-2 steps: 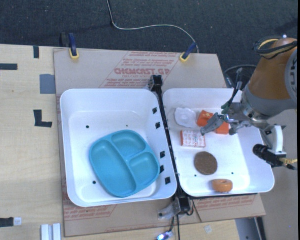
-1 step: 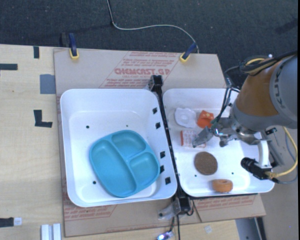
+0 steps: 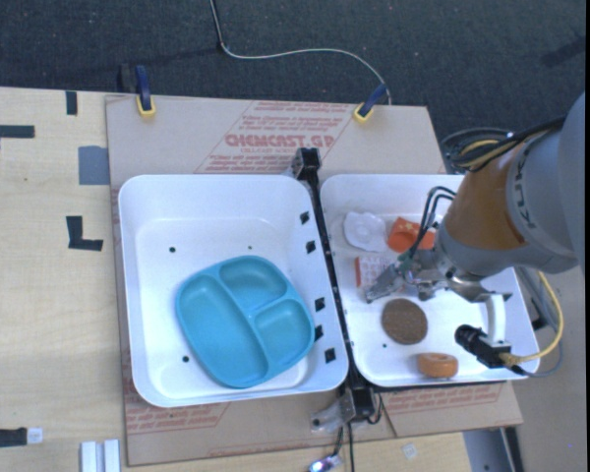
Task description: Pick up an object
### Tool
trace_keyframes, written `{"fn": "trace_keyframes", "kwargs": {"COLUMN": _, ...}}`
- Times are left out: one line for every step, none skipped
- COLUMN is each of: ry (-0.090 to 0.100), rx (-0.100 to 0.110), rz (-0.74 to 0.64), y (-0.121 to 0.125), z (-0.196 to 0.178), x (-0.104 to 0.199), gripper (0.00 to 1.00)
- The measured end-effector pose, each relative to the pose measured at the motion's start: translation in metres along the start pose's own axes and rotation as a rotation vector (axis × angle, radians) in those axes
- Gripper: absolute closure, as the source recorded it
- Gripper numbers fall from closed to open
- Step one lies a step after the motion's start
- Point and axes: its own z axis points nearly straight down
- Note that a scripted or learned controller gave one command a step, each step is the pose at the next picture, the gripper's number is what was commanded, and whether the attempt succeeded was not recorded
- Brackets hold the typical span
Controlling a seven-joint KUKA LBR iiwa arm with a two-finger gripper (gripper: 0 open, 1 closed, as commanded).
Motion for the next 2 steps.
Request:
{"fn": "trace_keyframes", "kwargs": {"ry": 0.000, "rx": 0.000, "rz": -0.001, "y": 0.000, "z": -0.013, "x": 0.000, "gripper": 1.00}}
{"fn": "trace_keyframes", "kwargs": {"ry": 0.000, "rx": -0.004, "rz": 0.000, "y": -0.008, "z": -0.061, "x": 0.001, "gripper": 1.00}}
